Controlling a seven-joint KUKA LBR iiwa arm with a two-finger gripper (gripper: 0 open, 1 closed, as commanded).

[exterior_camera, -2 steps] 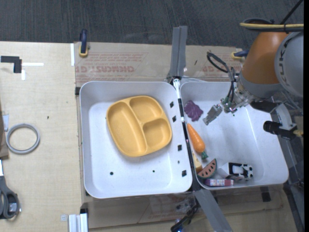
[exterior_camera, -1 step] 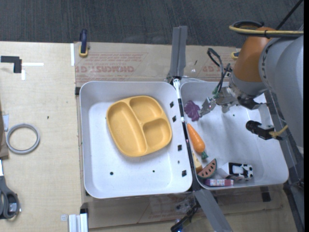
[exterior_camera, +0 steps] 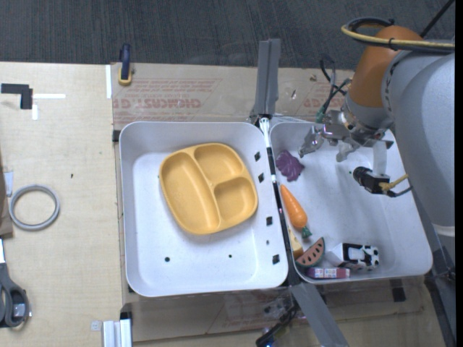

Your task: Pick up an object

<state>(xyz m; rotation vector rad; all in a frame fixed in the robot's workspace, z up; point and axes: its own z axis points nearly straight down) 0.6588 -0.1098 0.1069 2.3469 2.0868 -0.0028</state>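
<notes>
Right bin (exterior_camera: 405, 262), near edge: pink-and-white packet (exterior_camera: 327, 272) lying flat, touching a watermelon slice (exterior_camera: 312, 253) on its left, black-and-white cow toy (exterior_camera: 360, 254) just to its right. Further in, orange carrot (exterior_camera: 293, 206) lies along the bin's left wall, green end pointing at the watermelon. Beyond that, purple grape bunch (exterior_camera: 289, 165) near the far left corner of the same bin.

Left bin (exterior_camera: 141, 251): yellow divided plate (exterior_camera: 208, 187), three compartments, sitting flat around the middle, nothing in it.

Jaws (exterior_camera: 324, 140) hang over the far part of the right bin, just right of the grapes and apart from them. Nothing between them. Can't tell from this angle whether they're wide or narrow. Grey arm (exterior_camera: 427, 121) with orange band (exterior_camera: 372, 67) comes in from the right.

Wooden surface (exterior_camera: 65, 157), left side: grey ring (exterior_camera: 32, 207), scissors (exterior_camera: 13, 302) at the near edge.
</notes>
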